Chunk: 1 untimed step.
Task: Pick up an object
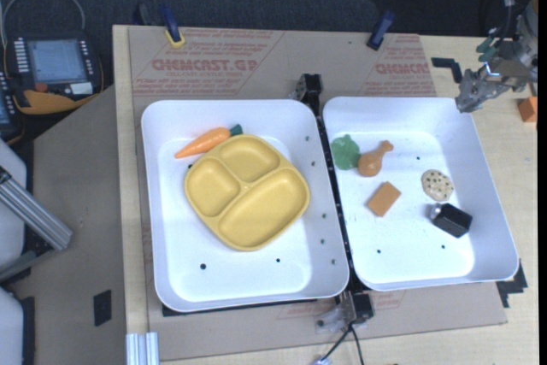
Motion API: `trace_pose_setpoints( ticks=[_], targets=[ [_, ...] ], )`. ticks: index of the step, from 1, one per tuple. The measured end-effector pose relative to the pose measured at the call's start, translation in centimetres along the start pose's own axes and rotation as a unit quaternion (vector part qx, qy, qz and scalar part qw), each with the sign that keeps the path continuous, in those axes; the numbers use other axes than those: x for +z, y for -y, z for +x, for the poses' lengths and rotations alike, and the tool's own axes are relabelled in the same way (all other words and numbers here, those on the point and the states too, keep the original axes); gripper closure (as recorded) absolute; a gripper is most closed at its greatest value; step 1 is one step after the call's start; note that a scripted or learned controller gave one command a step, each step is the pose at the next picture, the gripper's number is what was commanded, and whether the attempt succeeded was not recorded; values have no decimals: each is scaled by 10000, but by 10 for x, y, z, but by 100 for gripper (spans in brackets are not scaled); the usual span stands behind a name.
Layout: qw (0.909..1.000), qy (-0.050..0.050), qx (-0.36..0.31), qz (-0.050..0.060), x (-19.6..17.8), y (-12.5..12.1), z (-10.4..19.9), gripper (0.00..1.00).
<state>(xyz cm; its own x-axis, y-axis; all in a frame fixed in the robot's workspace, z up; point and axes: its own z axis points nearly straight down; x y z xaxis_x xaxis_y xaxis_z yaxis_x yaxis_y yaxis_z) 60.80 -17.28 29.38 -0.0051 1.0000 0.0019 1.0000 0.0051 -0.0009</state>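
Note:
The right bin (402, 256) holds a green broccoli piece (345, 151), a tan drumstick (374, 159), an orange block (384, 199), a speckled cookie (436, 183) and a small black block (451, 220). In the left bin (171, 261), an orange carrot (202, 142) lies against the far edge of a yellow divided plate (247, 191). My gripper (469, 101) hangs at the far right corner of the right bin, above its rim. It is well apart from every object, and nothing shows in its grasp.
Both bins rest on a brown cardboard sheet (256, 64) clamped at the back. A black bracket (308, 86) sits between the bins at the far side. A pendant with a screen (53, 64) lies off the bench at left.

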Motion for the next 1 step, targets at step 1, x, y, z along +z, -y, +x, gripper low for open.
trace_pose_setpoints(
  ticks=[1],
  targets=[
    [10000,-2,3,10,6,24,48,100]
  ],
)
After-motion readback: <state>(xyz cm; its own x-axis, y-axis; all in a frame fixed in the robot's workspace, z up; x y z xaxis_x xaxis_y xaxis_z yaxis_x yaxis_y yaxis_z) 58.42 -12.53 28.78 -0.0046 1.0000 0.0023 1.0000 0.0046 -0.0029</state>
